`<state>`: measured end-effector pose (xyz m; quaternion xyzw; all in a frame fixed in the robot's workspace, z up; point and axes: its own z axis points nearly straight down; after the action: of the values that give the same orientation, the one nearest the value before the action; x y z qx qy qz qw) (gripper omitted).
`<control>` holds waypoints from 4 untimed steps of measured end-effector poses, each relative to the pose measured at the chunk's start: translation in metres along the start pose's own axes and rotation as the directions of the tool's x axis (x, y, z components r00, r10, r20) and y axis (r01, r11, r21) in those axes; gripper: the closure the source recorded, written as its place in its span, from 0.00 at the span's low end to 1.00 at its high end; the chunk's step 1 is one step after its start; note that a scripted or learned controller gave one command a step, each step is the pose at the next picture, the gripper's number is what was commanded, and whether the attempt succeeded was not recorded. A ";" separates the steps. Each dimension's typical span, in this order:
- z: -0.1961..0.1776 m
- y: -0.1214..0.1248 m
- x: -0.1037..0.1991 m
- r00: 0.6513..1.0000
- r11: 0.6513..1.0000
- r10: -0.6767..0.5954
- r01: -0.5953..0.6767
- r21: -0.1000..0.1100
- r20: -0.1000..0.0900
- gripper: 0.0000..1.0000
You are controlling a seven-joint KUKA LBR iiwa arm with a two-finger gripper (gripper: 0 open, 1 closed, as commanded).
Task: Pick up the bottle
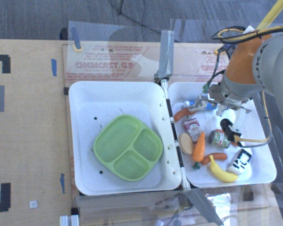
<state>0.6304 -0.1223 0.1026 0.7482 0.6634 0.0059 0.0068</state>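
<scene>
- The grey arm's two-finger gripper (208,100) hangs over the far side of the right shallow white bin (269,173). The wrist hides it, so I cannot tell whether it is spread or pressed together, and nothing can be seen held in it.
- The likeliest bottle is the small white container with black markings (239,161). It lies tilted in the near right corner of that bin, just beside the yellow banana (221,172). This is a judgement, as the detail is too coarse to be sure.
- To do the step well, the gripper should travel nearward and to the right, well away from its present spot.
- It should then line up across the container's narrow width and descend clear of the banana and the bin wall.
- A smooth rounded body may roll or slip, so a centred grip seems wise.
- Counts:
  - two white bins, with one light green three-compartment plastic tray (128,148) in the left bin (80,93);
  - one banana and one orange carrot (199,147);
  - two reddish sausages (184,113), the second (214,157) lying nearer;
  - one small red packet (192,127);
  - one tan round piece (186,143);
  - one greenish jar (219,139).
</scene>
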 end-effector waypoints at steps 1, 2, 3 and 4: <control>0.012 0.043 -0.061 1.000 0.999 -0.001 0.001 0.041 -0.010 0.00; 0.003 0.042 -0.062 1.000 0.999 -0.005 0.005 0.049 -0.005 1.00; -0.117 0.041 -0.011 0.983 0.983 0.183 -0.183 0.014 0.004 1.00; -0.187 0.043 -0.023 0.886 0.886 0.463 -0.463 0.013 0.009 1.00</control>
<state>0.6672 -0.1499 0.2899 0.8848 0.4659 0.0004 0.0014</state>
